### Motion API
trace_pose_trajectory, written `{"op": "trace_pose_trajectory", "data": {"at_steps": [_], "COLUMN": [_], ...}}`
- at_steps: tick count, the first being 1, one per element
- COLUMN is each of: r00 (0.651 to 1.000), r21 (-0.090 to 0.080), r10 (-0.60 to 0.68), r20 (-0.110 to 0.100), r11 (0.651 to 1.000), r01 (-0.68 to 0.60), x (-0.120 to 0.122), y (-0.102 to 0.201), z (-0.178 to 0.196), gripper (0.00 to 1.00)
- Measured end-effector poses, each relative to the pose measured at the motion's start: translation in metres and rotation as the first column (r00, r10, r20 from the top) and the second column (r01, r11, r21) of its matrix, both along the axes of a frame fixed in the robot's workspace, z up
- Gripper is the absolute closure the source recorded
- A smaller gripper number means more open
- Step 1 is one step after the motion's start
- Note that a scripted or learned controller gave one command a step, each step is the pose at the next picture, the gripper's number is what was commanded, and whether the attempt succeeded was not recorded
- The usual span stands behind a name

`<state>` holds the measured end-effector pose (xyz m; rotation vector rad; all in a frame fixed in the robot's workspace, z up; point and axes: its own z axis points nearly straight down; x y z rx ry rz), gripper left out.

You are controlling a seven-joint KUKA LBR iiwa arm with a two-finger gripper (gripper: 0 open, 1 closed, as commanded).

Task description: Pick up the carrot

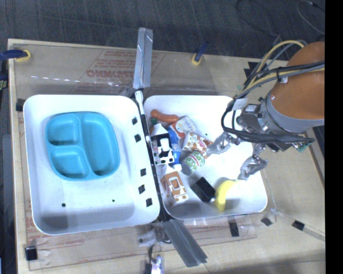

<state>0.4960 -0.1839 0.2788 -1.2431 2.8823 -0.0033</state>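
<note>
I see carrot point(163, 117) at far edge of right bin point(248, 201), beside snack packets point(191, 141). Looks like light, stiff, smooth plastic; I'd pinch across middle. Tool point(237, 156) spread wide, holding nothing, well apart from carrot.

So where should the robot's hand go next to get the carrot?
Probably toward the far left corner of the right bin. The carrot lies there by the divider, while the gripper hangs with open jaws over the bin's right side, nearer the banana, holding nothing.
</note>
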Motion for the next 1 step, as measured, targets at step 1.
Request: {"op": "trace_pose_trajectory", "data": {"at_steps": [1], "r00": [0.997], "r21": [0.002], "r10": [0.077], "r20": [-0.003], "r11": [0.997], "r01": [-0.077], "x": [-0.0135], "y": [0.0416], "z": [-0.0137], "gripper": [0.00]}}
